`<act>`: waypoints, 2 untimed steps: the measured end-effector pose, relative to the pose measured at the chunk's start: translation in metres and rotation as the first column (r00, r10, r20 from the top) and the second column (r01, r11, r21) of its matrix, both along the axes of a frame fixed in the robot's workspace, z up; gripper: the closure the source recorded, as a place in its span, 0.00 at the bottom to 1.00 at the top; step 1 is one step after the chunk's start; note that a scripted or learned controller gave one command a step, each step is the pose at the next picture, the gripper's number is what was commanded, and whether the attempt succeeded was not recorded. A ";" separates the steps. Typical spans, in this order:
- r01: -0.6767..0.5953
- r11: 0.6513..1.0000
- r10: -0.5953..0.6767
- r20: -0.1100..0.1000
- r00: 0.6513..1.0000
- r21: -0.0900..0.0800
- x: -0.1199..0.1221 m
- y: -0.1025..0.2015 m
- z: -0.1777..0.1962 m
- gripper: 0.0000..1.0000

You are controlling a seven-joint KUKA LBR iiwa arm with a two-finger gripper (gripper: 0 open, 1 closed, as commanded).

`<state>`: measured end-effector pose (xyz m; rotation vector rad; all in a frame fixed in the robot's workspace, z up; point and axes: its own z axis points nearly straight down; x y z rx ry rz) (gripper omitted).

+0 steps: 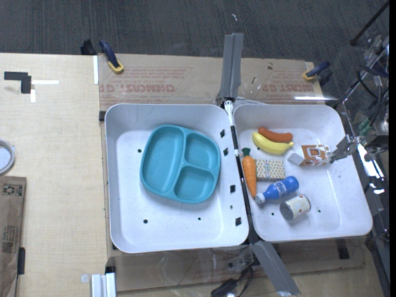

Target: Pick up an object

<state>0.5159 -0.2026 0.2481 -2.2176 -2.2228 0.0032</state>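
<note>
Since the task leaves the choice of object open, every loose item in the right-hand shallow white bin (365, 221) is a candidate, and all are placed here against the blue plastic bottle with a white cap (278, 190), which lies on its side mid-bin. Nearest the camera, just in front of the bottle and to its right, a small pale cylindrical can (296, 206) lies tipped over, with bare floor around it. Touching the bottle's cap end on the left, an orange toy carrot (249, 173) runs along the bin's inner wall, which leaves little room for an approach. Just behind the bottle lies a speckled tan block (270, 169). Behind and to the right of the bottle sits a small orange-and-white carton (314, 154), and the gripper (340, 151) is right at its far side, near the bin's right rim. Judging by this, the carton is the likely target. Whether the claw is apart or together cannot be told. Farther behind the bottle, a yellow toy banana (272, 143) and a red-orange toy sausage (275, 134) lie together. Well to the bottle's left, a teal divided plastic plate (180, 164) occupies the other white bin (117, 166).
</note>
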 end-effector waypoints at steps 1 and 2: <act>0.023 1.000 -0.023 0.000 1.000 0.000 0.040 0.026 -0.085 0.00; -0.027 1.000 0.027 0.001 1.000 0.000 0.027 0.017 -0.157 0.00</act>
